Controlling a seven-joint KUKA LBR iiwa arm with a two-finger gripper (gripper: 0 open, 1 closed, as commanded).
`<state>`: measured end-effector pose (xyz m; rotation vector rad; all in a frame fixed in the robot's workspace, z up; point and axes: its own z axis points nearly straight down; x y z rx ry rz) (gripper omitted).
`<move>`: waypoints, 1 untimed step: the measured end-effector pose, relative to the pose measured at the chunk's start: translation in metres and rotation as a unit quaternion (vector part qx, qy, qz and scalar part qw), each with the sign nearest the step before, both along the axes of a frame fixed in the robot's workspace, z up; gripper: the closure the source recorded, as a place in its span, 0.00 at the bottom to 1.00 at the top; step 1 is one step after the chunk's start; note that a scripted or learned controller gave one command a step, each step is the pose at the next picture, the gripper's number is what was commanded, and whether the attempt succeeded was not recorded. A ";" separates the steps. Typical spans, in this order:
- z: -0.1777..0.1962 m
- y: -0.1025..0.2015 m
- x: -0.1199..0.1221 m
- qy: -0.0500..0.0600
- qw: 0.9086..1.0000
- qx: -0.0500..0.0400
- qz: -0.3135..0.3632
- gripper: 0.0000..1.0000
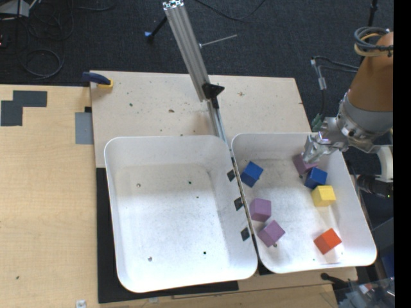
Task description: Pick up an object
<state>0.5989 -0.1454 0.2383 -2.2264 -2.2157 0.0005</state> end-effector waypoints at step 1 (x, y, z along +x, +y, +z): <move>0.007 0.058 -0.004 0.001 1.000 0.001 0.005 1.00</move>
